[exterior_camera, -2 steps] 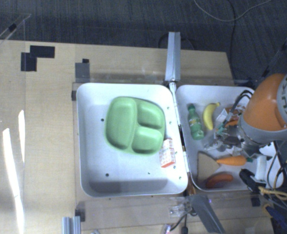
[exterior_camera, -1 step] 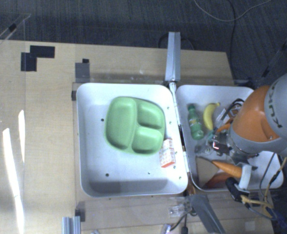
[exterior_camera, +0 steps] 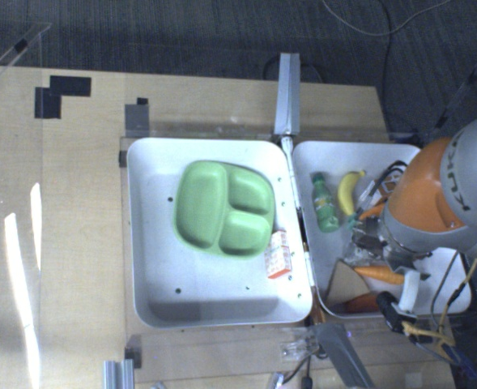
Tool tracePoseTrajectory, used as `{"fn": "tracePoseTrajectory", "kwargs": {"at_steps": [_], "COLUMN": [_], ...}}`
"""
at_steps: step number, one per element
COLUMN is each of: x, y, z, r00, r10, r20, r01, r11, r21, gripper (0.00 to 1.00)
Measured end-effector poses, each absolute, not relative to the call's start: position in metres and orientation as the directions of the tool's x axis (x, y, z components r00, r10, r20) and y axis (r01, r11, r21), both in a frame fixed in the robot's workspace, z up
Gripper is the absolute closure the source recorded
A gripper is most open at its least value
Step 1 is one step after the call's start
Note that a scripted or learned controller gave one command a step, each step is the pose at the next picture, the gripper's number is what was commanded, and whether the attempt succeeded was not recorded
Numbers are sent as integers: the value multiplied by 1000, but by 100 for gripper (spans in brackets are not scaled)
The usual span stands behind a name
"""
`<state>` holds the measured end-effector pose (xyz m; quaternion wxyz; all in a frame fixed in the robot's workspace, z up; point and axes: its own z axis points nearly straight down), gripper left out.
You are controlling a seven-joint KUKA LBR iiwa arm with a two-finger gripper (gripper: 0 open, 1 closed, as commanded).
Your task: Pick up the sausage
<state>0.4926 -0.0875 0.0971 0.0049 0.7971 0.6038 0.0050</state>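
The sausage (exterior_camera: 358, 303) is a reddish-brown link lying along the near wall of the right bin (exterior_camera: 329, 156). My gripper (exterior_camera: 368, 245) hangs over the middle of that bin, below the orange wrist band, a little beyond the sausage. An orange carrot (exterior_camera: 377, 275) lies between the gripper and the sausage. The arm's body hides the bin's right part.
A green bottle (exterior_camera: 325, 203) and a banana (exterior_camera: 349, 191) lie at the far side of the right bin. The left bin (exterior_camera: 149, 241) holds a green divided plate (exterior_camera: 223, 207) and a small red-and-white packet (exterior_camera: 278, 258) by the dividing wall.
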Motion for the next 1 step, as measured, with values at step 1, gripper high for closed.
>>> {"fn": "tracePoseTrajectory", "kwargs": {"at_steps": [1], "x": [493], "y": [-87], "z": [97], "r00": [271], "r10": [963], "r20": [2], "r01": [962], "r11": [-271], "r21": [13], "gripper": [0]}}
